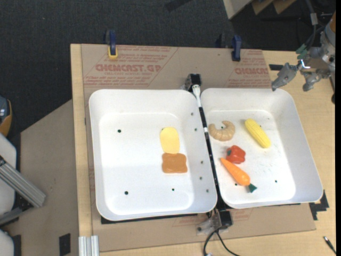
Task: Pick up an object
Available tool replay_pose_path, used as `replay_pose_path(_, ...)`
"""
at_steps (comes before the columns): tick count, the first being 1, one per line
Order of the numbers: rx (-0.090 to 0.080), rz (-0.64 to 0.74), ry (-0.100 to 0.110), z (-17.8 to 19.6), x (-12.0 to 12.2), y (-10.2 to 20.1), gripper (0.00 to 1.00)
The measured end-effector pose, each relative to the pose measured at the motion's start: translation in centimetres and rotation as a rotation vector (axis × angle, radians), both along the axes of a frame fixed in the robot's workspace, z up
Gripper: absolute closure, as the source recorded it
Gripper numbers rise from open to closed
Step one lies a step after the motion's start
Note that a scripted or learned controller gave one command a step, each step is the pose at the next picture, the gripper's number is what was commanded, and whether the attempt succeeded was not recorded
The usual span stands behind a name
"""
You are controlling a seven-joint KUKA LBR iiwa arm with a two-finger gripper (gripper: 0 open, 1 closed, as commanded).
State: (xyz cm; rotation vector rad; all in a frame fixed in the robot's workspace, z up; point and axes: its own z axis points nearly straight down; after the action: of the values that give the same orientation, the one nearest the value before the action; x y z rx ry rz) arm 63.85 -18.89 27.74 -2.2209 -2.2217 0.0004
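A counter [160, 63] covered in brown board carries two shallow white bins side by side, seen from above at a slant. The left bin [106, 159] holds a pale yellow oval piece [169, 140] and, touching its lower end, an orange-brown square piece [174, 163], both lying flat near the bin's right wall. The right bin [298, 143] holds four toy foods: a tan croissant [221, 130] near its left wall, a yellow corn cob [257, 133] just to the right of it, a red pepper [235, 154] below them, and an orange carrot [237, 173] with a green tip lying at a slant, its upper end just beside the pepper. The pincer [292, 79] hangs at the upper right, above the counter just past the right bin's far corner, well apart from every object; its two fingers are spread apart and hold nothing. Any of the toys would serve for a pick. They look like light, stiff, smooth plastic, so they may slip or roll if squeezed off-centre. The corn cob seems the easiest choice: it lies apart from its neighbours and could be taken across its narrow middle. The carrot tapers and crowds the pepper, and the two flat pieces offer little height to close on.
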Motion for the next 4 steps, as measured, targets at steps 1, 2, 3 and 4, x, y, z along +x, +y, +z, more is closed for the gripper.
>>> replay_pose_path(1,0.005,-0.002,0.012,-6.7,-8.7,2.6,0.0)
replay_pose_path(2,-0.008,-0.001,-0.025,-16.8,-10.9,6.6,0.0)
replay_pose_path(3,-0.005,-0.001,-0.035,-17.2,-11.3,8.0,0.0)
replay_pose_path(4,0.001,-0.002,0.003,-18.7,-10.6,8.4,0.0)
